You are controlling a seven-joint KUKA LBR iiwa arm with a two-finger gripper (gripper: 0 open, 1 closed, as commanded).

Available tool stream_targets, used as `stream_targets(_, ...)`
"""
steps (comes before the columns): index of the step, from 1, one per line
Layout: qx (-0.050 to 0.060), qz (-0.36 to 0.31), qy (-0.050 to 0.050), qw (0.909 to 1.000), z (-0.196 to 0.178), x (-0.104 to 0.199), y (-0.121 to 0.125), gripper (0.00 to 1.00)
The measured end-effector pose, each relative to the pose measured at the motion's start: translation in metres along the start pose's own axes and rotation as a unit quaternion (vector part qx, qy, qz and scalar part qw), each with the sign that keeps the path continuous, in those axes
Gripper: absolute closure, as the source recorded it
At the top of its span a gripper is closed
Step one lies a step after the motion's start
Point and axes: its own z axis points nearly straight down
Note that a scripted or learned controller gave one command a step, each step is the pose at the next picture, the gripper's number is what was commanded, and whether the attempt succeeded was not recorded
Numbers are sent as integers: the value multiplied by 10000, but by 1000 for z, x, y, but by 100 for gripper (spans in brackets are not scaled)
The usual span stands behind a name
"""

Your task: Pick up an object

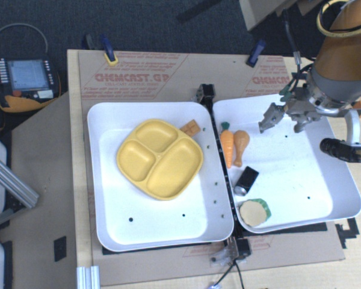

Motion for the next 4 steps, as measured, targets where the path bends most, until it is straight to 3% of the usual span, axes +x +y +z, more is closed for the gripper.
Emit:
stream_targets(1,-63,-13,-6,10000,-7,0,2,0)
stream_targets(3,-32,-10,0,10000,86,-7,-2,0)
stream_targets(4,-68,-9,-19,10000,146,-10,0,0)
